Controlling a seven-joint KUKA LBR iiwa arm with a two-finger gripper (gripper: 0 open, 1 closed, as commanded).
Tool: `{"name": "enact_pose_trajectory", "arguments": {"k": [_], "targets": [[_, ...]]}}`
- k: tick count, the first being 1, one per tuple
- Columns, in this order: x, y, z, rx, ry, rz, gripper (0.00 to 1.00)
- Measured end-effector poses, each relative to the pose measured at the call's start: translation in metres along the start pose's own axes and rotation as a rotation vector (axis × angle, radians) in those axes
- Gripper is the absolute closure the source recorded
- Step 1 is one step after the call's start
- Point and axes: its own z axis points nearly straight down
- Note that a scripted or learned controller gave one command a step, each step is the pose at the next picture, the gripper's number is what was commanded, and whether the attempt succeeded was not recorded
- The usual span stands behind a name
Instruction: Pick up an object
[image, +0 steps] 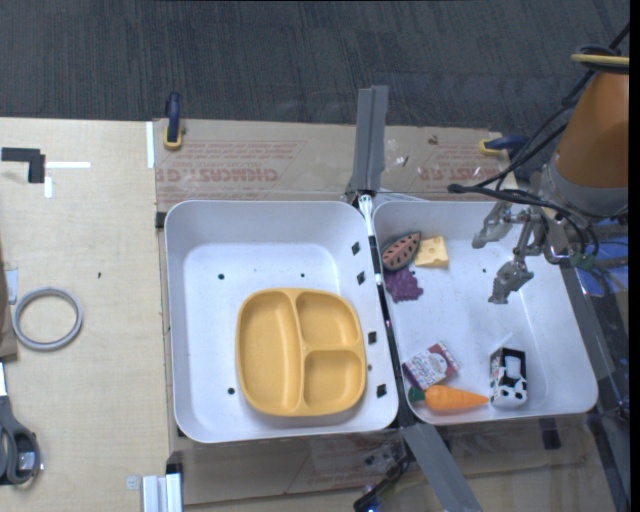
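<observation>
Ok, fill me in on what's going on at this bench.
The grey arm's claw hangs over the right bin, holding nothing. Below it lie a carrot, a black-and-white cow toy, a small packet, a cheese wedge and a purple piece. The left bin holds a yellow divided plate.

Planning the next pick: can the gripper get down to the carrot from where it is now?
Probably yes. The gripper hangs over the right bin, and the carrot lies uncovered near the front wall, though a packet touches it.
</observation>
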Motion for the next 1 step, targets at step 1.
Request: {"name": "enact_pose_trajectory", "arguments": {"k": [1], "targets": [[-0.0054, 0.0019, -0.0385, 0.001, -0.001, -0.056, 0.00]]}}
